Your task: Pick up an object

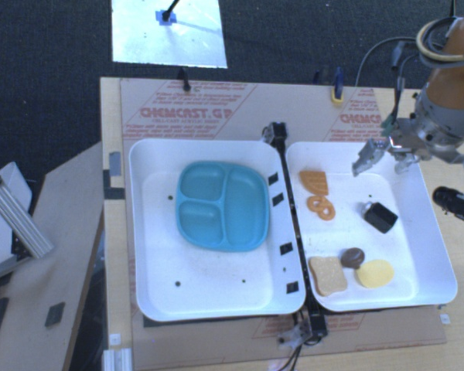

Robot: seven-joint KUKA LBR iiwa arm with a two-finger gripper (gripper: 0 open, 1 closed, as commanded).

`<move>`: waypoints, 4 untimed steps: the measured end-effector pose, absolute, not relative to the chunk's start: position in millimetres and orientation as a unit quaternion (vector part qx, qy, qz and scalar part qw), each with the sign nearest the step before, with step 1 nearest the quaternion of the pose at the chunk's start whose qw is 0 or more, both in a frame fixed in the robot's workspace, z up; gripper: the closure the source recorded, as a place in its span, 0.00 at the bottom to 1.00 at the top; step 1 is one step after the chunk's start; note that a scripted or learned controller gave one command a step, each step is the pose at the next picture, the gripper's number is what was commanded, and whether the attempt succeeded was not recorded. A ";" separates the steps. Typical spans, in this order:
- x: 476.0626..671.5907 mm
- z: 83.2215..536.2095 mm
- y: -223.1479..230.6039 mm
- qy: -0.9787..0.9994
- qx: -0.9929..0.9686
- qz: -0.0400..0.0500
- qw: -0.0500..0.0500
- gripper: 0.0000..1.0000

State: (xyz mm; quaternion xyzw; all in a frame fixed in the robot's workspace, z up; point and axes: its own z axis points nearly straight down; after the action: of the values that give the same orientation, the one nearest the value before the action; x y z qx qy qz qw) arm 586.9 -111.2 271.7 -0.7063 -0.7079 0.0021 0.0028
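Note:
The right bin [429, 230] holds several small things. An orange wedge [313, 182] and an orange pretzel shape [321, 207] lie at its left. A black block [380, 217] sits in the middle. A brown round piece [353, 257], a yellow disc [375, 273] and a slice of toast [327, 275] lie along the front. My gripper [383, 161] hangs over the bin's back edge, open, with nothing between its fingers. It is above and behind the black block.
The left bin [158, 284] carries a blue divided plate [220, 205]. A black divider with clips [286, 207] runs between the bins. A black object [455, 202] juts in over the right bin's right rim.

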 end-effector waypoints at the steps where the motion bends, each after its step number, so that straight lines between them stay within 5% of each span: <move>1: 588.6 276.1 -111.1 -0.708 -0.706 0.000 -0.001 0.00; 4: 575.9 93.5 -107.2 -0.707 -0.707 0.001 0.002 0.00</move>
State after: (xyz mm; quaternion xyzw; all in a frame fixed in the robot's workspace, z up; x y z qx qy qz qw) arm 575.9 -107.2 93.5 -0.7070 -0.7072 0.0014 0.0020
